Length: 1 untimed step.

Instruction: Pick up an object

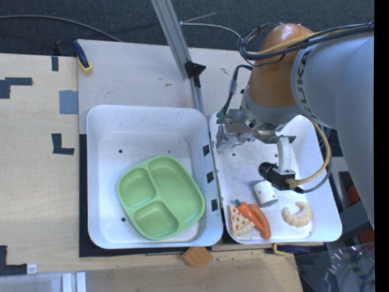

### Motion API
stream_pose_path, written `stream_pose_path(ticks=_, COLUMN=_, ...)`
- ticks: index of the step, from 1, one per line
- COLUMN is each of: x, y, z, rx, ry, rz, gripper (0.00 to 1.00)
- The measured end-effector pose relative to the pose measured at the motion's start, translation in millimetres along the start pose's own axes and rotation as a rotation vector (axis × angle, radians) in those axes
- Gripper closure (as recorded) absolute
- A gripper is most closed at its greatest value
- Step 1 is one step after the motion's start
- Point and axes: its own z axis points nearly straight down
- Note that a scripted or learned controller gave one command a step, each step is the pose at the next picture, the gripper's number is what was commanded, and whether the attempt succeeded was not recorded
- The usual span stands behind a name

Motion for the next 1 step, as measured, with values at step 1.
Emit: stream_pose_path(ticks=1, x=52.1, y=6.8, z=0.1, rx=-0.002, ry=0.001, rz=-0.001, gripper=1.00)
